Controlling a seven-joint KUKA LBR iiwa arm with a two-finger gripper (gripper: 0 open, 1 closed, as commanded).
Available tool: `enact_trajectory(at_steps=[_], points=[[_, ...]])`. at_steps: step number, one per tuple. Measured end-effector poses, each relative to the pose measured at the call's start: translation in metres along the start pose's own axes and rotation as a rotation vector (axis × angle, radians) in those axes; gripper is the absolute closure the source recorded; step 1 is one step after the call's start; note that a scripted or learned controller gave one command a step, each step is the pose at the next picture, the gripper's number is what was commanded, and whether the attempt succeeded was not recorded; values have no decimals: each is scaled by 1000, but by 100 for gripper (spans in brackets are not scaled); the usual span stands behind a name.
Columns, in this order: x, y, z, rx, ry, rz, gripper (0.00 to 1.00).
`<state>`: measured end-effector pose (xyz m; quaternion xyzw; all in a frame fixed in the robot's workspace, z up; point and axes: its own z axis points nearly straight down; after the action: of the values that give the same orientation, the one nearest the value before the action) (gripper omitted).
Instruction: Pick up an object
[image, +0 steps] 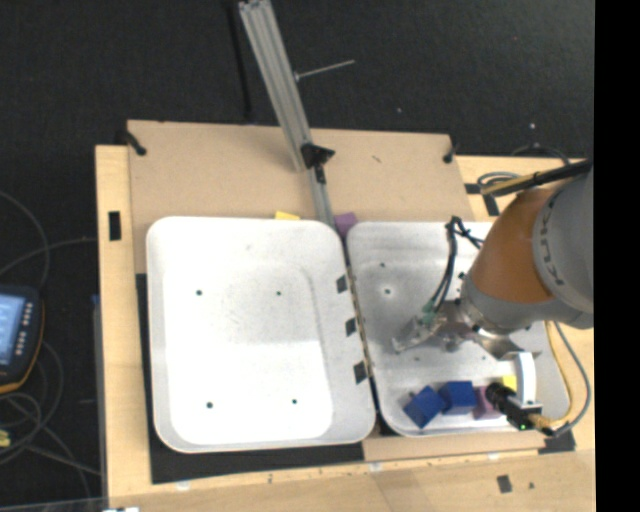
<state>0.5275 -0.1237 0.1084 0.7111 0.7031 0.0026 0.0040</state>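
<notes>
The arm reaches in from the right over the right bin (390, 250), its orange band above the wrist. My gripper (418, 333) hangs low over the middle of that bin, pointing left. Two blue blocks (440, 400) lie side by side at the bin's front edge, just below the gripper. A purple piece (483, 402) and a yellow piece (507, 384) lie to their right, partly behind a black cable end. I see nothing between the fingers.
The left bin (245, 330) sits beside the right one, with black clips along the shared wall. A metal pole (285, 90) slants in from the top. Small yellow (287, 215) and purple (345, 222) pieces lie behind the bins on the cardboard.
</notes>
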Motion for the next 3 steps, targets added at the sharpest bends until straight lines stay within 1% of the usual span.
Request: enact_trajectory(at_steps=[1, 2, 3], points=[[-2, 1, -11, -6, -2, 2, 100], [-52, 41, 11, 5, 1, -10, 100], [-51, 40, 11, 7, -2, -14, 0]])
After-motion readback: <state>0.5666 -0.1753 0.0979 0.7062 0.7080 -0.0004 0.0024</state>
